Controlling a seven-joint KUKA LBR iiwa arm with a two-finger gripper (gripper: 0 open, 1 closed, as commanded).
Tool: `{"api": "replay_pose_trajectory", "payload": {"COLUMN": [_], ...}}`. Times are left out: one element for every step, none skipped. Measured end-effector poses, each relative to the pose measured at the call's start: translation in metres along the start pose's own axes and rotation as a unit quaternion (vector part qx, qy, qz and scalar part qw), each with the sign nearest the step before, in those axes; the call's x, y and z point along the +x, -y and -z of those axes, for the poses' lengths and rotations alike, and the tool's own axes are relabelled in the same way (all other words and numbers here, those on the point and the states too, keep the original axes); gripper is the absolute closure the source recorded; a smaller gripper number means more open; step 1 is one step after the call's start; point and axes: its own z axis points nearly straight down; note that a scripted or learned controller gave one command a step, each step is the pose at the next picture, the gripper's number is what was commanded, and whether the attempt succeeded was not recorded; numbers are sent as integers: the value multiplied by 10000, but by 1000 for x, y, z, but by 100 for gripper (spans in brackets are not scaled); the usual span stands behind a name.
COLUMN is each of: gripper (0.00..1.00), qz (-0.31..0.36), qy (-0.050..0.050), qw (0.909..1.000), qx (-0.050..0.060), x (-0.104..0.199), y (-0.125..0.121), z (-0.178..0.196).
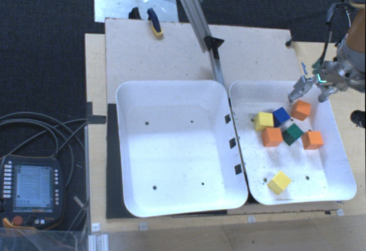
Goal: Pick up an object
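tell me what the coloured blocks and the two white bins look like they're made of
The blocks, such as the yellow block and the green block, look like painted wood or hard foam: flat solid colours, matte faces, no glare. The picture cannot settle which. The left bin and right bin look like thin moulded plastic: smooth, faintly glossy white, with rounded corners and a raised rim.

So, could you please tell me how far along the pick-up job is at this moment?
Nothing looks picked up yet: all seven blocks lie on the floor of the right bin. In hand is the approach: the claw sits over the bin's upper right part, open, with nothing between its fingers, just above the nearest orange block. Left to do: come down on a block, close on it and lift it.
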Motion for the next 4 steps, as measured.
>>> {"api": "replay_pose_trajectory", "payload": {"gripper": [0,0,0,0], "qz": [2,0,-13,-8], "qy": [3,-1,-2,29], "qw": [10000,10000,10000,10000], "qx": [-18,6,8,-86], "x": [0,7,8,6], "y": [-1,-3,7,3], "z": [2,-58,-109,-127]}}
